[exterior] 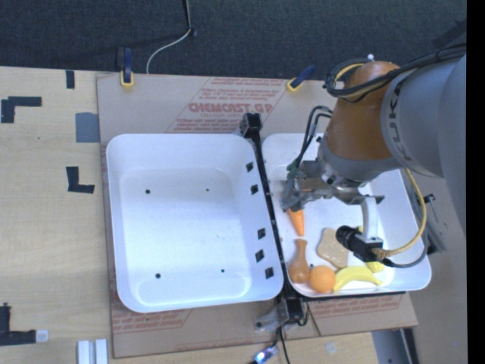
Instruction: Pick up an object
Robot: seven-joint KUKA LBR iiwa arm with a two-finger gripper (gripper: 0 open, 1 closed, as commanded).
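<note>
Reaching down into the right bin (413,279) near its left wall, the grey arm holds its gripper (294,200) just above a small orange carrot (297,221); whether its fingers are wide or narrow cannot be told. Judged from this, the approach is under way and nothing is lifted; the next move calls for closing on the carrot. Near the bin's front edge lie a tan gourd (300,262), an orange (322,279), a banana (356,277) and a bread slice (332,247). The left bin (182,218) adjoins it on a cardboard sheet (220,105) over the wooden bench (45,241)
</note>
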